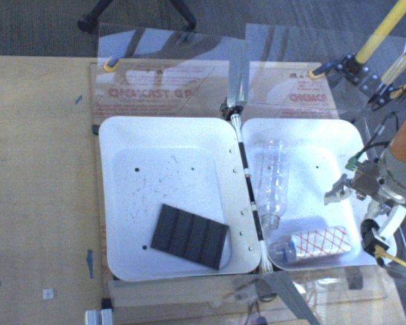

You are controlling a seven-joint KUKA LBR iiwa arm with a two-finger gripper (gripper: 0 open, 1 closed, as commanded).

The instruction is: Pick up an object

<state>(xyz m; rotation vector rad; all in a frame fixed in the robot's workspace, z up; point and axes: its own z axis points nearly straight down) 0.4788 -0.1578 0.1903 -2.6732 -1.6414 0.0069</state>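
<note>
A dark grey ribbed rectangular pad (189,236) lies flat in the front part of the left bin (122,147). In the right bin (325,137) a clear plastic bottle (272,179) lies lengthwise along the left wall. A second small bottle with a red-and-white lattice label (313,243) lies across the front. My gripper (348,188) hangs over the right bin's right side, above and right of the lattice bottle and apart from both bottles. Nothing is seen held in it.
A metal divider strip (247,181) runs between the two bins. Clear plastic sheets with red lettering (162,87) stand behind them. A yellow-handled clamp and cables (372,73) sit at the back right. The wooden bench (34,181) stretches to the left.
</note>
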